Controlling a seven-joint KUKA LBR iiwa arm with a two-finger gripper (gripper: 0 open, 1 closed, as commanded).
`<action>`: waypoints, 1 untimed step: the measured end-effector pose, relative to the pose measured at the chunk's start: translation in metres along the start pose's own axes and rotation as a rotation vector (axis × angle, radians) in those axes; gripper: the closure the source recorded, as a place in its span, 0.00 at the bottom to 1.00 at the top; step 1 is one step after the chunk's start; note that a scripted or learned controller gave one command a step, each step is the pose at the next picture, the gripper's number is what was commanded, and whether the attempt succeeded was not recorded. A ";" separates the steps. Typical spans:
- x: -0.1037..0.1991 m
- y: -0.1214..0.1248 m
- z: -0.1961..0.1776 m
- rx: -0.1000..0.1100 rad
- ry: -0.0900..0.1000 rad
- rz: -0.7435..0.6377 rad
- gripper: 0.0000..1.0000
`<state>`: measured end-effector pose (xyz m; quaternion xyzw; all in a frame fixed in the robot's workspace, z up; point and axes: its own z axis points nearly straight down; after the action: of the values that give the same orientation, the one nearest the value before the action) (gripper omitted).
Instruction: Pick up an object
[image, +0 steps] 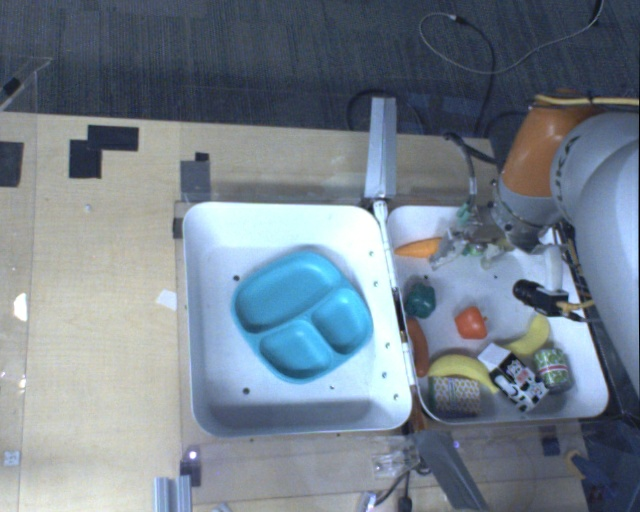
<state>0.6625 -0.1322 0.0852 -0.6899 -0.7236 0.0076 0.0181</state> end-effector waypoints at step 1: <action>0.022 0.000 0.000 -0.009 -0.025 0.106 0.00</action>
<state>0.6617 -0.1101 0.0861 -0.7272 -0.6863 0.0140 0.0053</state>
